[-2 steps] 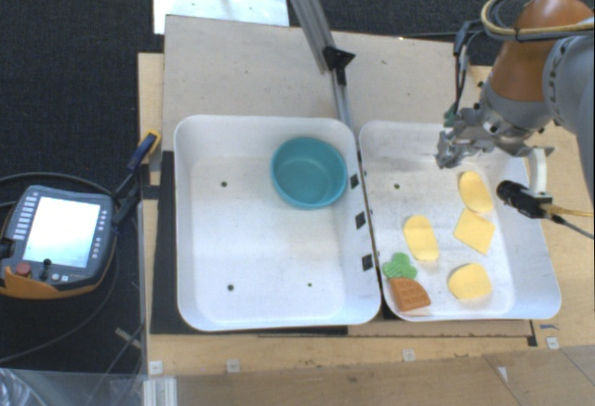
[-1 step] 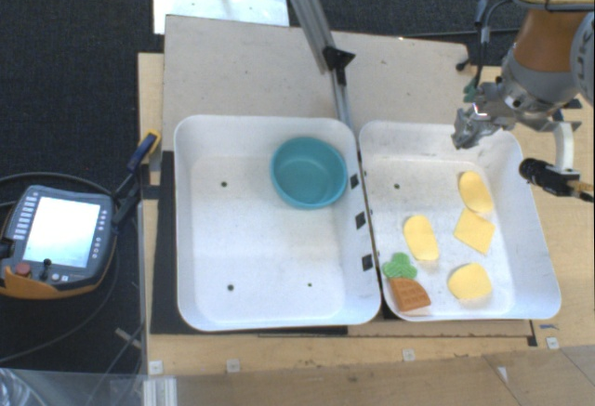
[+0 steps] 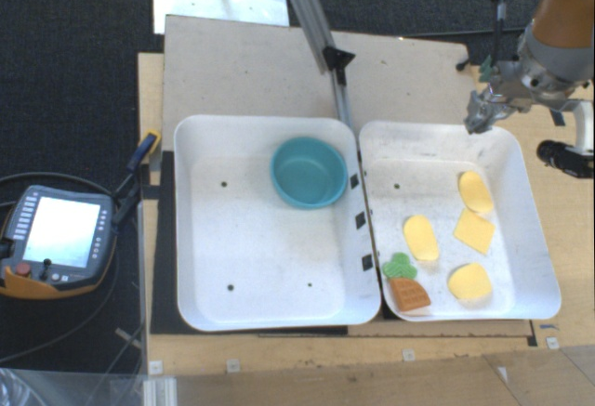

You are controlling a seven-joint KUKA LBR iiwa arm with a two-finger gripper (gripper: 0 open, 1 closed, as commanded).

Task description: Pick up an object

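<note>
Gripper (image 3: 480,119): above right bin's (image 3: 535,237) far rim; finger state cannot be told
Right bin: four yellow pieces (image 3: 420,237), toy carrot (image 3: 405,288)
Left bin (image 3: 200,237): teal bowl (image 3: 309,172)

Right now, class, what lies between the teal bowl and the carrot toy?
In the camera view, between the teal bowl and the carrot toy lie bare white bin floor and the bins' adjoining rims.

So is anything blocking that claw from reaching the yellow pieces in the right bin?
Nothing visible is. The gripper hangs over the right bin's far corner, and the nearest yellow piece lies just below it in the view with bare bin floor between. The blue bowl sits in the other bin.
</note>
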